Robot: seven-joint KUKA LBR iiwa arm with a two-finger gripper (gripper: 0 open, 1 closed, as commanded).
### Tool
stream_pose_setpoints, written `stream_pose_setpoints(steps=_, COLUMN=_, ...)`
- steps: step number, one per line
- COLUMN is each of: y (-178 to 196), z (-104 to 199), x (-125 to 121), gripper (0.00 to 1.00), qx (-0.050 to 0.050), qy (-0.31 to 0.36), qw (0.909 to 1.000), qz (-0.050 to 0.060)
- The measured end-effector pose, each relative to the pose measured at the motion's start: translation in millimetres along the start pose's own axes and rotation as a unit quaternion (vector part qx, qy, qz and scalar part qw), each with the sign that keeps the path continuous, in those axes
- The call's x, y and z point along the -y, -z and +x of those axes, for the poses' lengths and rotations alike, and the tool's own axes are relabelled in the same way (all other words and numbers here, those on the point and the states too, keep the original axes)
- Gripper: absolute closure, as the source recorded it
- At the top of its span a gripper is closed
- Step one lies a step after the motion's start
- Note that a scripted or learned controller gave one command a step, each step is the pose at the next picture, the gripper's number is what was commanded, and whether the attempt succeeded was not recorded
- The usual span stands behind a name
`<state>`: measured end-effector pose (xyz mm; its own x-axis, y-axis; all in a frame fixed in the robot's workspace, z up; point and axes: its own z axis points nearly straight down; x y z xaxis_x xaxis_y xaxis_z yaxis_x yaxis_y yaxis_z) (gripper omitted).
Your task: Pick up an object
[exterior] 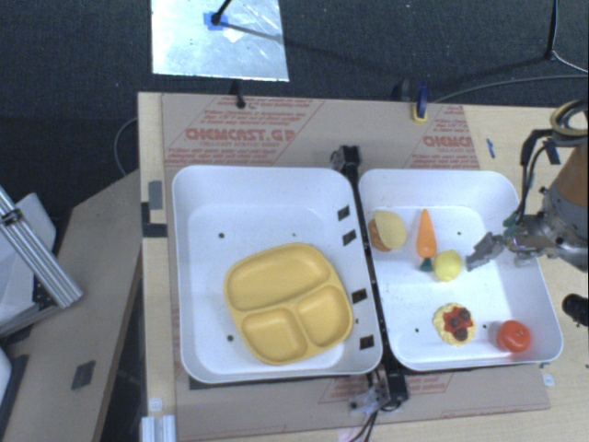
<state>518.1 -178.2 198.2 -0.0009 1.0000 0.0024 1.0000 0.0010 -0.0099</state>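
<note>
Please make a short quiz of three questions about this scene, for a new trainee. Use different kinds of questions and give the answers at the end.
1. True or false: the yellow divided tray lies in the right bin.
2. Which thing lies nearest the gripper? A) the tomato B) the lemon C) the small pizza
3. Fill in: the carrot lies between the burger and the ____ side of the right bin.

Key
1. False: it lies in the left bin.
2. B: the lemon, just left of the gripper in the camera view.
3. Right, where the arm reaches in.
</note>
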Motion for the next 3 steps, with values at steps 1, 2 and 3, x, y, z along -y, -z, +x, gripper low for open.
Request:
stream_pose_setpoints(steps=1, y=5, z=0, x=-3, gripper=0.0, qx=0.001, qy=0.002, qw=1.0, qz=-0.005)
stream_pose_setpoints(steps=2, y=-46, z=-4, x=-13, gripper=0.0, qx=0.001, qy=0.0, qw=1.0, qz=-0.004)
stream_pose_setpoints(steps=3, y=-98, z=-14, x=-10, gripper=0.0, qx=0.001, qy=0.0, qw=1.0, qz=-0.004)
